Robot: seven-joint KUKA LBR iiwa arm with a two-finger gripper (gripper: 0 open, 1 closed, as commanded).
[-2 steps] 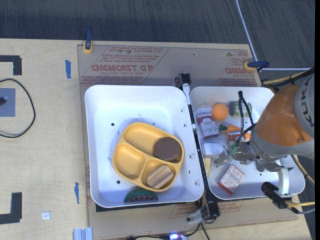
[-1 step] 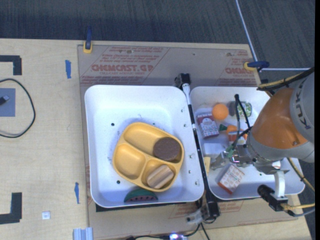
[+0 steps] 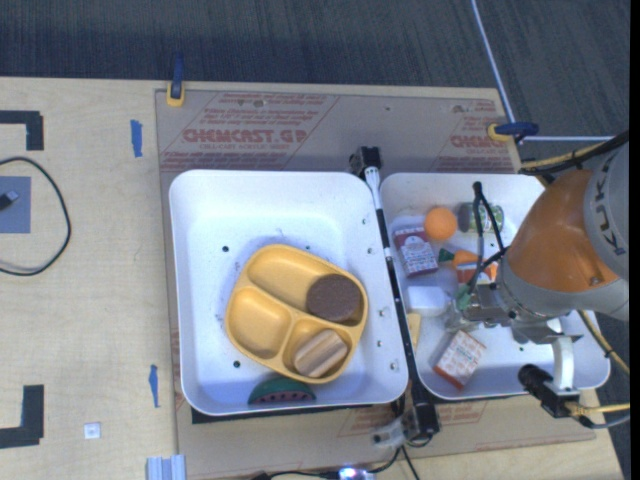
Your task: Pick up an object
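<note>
A pale wooden surface [image 3: 80,348] is seen carrying two white bins side by side. In the left bin [image 3: 200,218] a yellow divided tray [image 3: 262,313] is laid, with a brown round piece [image 3: 333,297] and a tan roll [image 3: 320,351] in its compartments. Over the right bin [image 3: 590,368] the arm's claw [image 3: 470,306] is lowered among the clutter; its state cannot be told. Just below it a red-and-white carton [image 3: 459,358] is found, and an orange ball [image 3: 439,224] further back.
</note>
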